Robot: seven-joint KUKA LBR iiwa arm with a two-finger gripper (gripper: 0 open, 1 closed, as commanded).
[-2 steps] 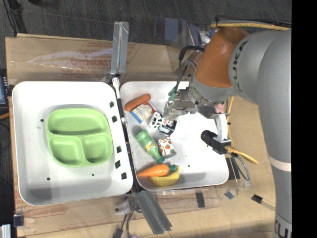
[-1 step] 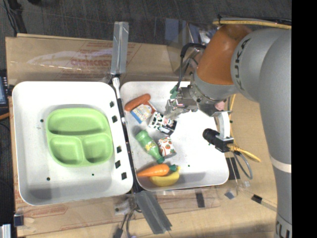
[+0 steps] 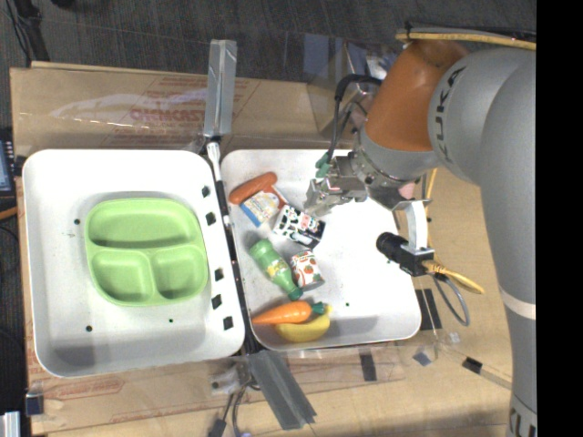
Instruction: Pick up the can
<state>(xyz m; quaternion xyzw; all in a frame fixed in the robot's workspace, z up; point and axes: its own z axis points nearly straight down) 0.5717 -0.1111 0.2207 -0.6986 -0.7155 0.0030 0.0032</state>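
We hang our tool [image 3: 326,192] over the right bin's [image 3: 383,312] upper middle, its opening impossible to judge from here, while the can [image 3: 305,269] lies lower and slightly left, just beside the green bottle [image 3: 274,267], above the carrot [image 3: 282,314].

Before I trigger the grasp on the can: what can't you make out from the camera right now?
- Gripper: finger gap too small and blurred, camera view.
- Can: label blurred; upper right end under the gripper.
- Banana: top partly covered by the carrot.
- Arm: cut off by the right edge.
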